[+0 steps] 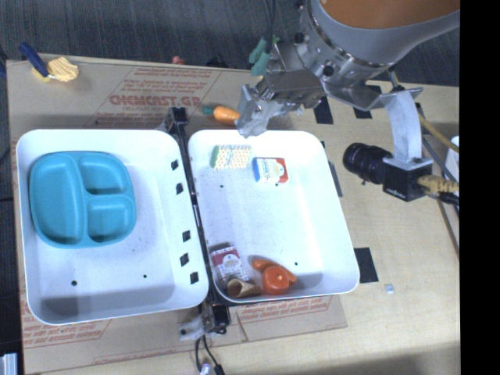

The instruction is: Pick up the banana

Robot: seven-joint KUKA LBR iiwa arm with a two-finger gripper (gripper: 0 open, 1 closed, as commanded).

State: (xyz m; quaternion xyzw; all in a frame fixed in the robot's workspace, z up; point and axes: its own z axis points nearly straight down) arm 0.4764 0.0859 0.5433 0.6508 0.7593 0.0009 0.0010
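Gripper (pixel 254 119): bare grey metal, hanging over the far rim of the right bin; you cannot tell whether it is apart or together, and nothing shows clamped in it.
Banana: you cannot pick it out for certain; the closest match is a rounded yellow lump (pixel 64 70) on the cardboard at the far left corner, outside both bins and well apart from the gripper; a dark blue strip (pixel 31 54) touches its left end.
Left bin (pixel 117 280): shallow, smooth white plastic with rounded corners; it holds a teal tray (pixel 82 198), glossy and moulded into three compartments, lying flat toward the bin's left side.
Right bin (pixel 266 225): the same white plastic, faintly speckled.
Right bin, far end: a small flat box with a dotted pattern (pixel 230 156); just beside it a white carton (pixel 270 169) printed in blue and red.
Right bin, near edge: a red-and-white packet (pixel 225 260), a tan cone (pixel 242 288) and a rounded orange piece (pixel 275 277), crowded together.
Cardboard sheet (pixel 148 92): flat, brown, red print, under both bins.
Beyond the right bin's far rim: a small smooth orange thing (pixel 226 115) on the cardboard, just left of the gripper.
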